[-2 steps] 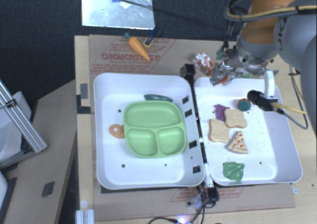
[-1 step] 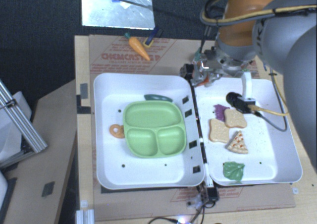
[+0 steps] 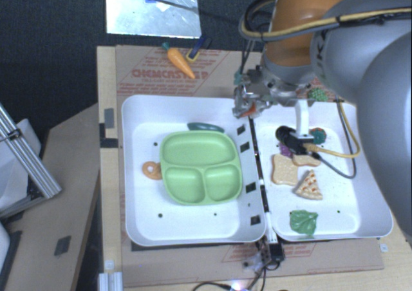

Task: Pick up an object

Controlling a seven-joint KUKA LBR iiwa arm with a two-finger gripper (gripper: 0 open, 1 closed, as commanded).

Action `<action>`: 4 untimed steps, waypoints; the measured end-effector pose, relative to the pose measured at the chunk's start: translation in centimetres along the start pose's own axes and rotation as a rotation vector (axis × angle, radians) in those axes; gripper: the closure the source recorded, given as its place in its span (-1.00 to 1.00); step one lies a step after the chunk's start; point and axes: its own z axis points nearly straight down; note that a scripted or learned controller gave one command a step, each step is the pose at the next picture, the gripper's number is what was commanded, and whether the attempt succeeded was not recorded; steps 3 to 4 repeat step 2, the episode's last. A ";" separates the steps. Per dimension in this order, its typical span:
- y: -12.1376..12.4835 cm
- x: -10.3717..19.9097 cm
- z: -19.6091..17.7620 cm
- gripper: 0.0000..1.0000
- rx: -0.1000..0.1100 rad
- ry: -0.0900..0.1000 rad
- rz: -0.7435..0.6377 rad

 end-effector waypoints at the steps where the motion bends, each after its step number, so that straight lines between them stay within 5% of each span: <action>1: -0.1 -0.4 0.0 1.00 0.000 -0.002 0.006; 4: -1.2 -1.2 1.5 1.00 0.002 -0.003 0.009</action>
